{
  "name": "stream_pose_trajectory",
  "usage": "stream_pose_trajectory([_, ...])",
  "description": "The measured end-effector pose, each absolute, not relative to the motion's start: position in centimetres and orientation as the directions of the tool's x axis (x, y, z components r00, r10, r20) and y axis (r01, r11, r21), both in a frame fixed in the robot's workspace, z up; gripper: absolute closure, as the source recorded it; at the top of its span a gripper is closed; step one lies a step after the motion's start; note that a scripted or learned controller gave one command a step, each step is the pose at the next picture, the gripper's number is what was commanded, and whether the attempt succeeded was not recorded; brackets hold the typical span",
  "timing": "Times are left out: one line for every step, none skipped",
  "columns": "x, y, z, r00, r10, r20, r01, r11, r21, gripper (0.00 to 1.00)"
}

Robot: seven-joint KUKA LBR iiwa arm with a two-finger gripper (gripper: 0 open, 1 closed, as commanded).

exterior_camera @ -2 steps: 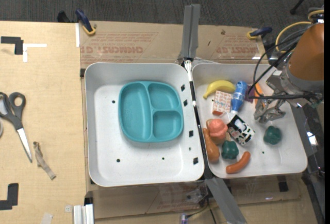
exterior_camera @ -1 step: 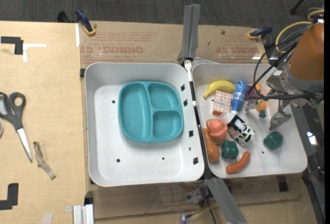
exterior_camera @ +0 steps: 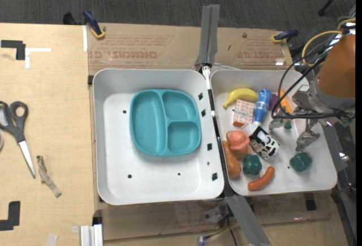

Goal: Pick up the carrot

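Observation:
The carrot, orange and slim, lies along the left wall of the right bin, below a pink lump and beside a green broccoli piece. My gripper hangs over the right half of that bin, well to the right of the carrot. Its fingers are spread open with nothing held between them. The arm's orange band sits above the bin's right end.
The right bin also holds a banana, a blue bottle, a white-red packet, a black-white toy, a sausage and a dark green ball. A teal divided plate lies in the left bin. Scissors rest on the bench.

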State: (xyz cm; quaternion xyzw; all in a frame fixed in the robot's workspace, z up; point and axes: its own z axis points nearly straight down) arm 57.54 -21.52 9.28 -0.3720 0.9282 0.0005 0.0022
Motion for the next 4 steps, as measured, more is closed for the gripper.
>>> stream_pose_trajectory([56.3, -20.9, 9.2, -0.797, -0.604, -0.003, -0.604, 0.797, 0.0, 0.0])
stream_pose_trajectory([57.3, -22.1, 9.3, -0.687, -0.727, -0.005, -0.727, 0.687, -0.003, 0.0])
stream_pose_trajectory([56.7, -22.1, 9.3, -0.717, -0.697, -0.004, -0.697, 0.717, 0.0, 0.0])
stream_pose_trajectory([57.7, -22.1, 9.3, -0.73, -0.683, -0.006, -0.683, 0.73, -0.003, 0.0])
